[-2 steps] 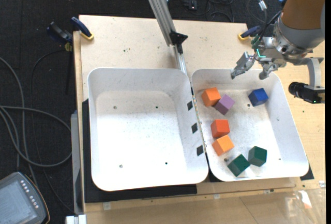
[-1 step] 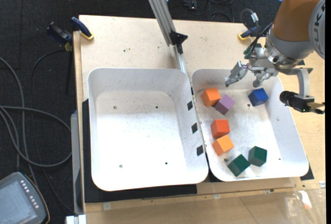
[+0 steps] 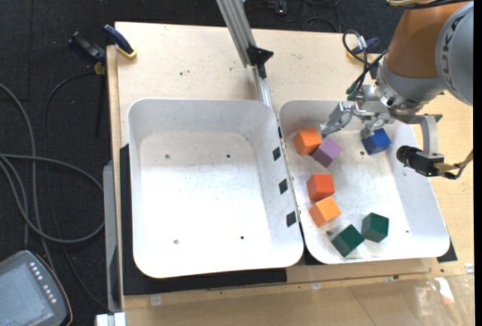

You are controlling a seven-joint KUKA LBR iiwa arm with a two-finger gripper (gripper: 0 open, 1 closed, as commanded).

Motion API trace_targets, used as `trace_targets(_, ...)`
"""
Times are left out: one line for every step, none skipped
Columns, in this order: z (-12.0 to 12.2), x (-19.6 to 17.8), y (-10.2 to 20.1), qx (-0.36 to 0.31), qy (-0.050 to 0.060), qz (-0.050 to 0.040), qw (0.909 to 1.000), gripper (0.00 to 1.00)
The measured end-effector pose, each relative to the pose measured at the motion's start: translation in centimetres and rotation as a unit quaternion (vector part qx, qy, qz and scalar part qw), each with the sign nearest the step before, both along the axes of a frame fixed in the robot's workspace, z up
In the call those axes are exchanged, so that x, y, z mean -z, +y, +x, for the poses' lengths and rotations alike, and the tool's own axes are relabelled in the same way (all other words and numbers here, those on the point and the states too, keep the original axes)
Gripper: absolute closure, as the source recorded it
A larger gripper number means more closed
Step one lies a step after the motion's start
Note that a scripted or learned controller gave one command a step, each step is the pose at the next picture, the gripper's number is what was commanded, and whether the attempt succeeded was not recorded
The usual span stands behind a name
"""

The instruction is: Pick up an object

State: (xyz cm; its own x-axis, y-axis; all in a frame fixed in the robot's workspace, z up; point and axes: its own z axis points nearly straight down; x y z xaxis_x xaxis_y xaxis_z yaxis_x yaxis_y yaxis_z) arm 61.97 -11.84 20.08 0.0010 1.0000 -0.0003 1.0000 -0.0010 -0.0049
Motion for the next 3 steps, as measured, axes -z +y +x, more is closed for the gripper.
trace_targets(0.5,5.7,0.8,-0.001,0.0,0.0004,1.0,0.0)
trace_targets(0.7,4.2,0.8,0.0,-0.003,-0.0003,1.0,1.0)
trace_targets(0.9,-0.3,0.1,0.0,-0.005,-0.0006,1.0,1.0)
